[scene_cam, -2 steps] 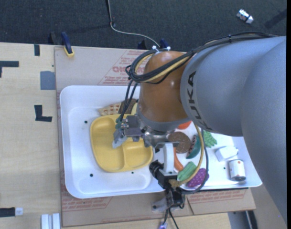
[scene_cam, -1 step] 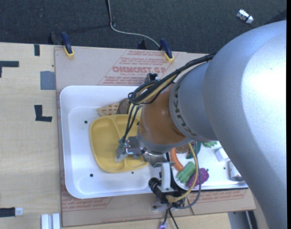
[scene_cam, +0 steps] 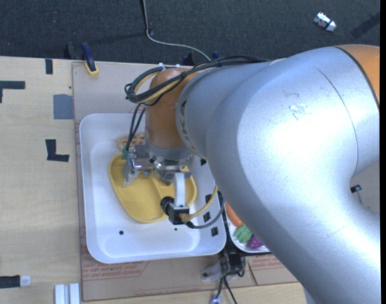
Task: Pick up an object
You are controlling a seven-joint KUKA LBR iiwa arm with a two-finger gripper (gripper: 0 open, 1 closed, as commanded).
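Down in the left bin (scene_cam: 97,233) we see a yellow oval thing (scene_cam: 137,198) lying flat, its long axis running from upper left to lower right, with the gripper (scene_cam: 156,179) low over it, its opening not discernible.

Glossy white plastic bin (scene_cam: 94,189); matt yellow object (scene_cam: 137,201); smooth satin grey arm (scene_cam: 294,144); pale wood bench (scene_cam: 28,189).
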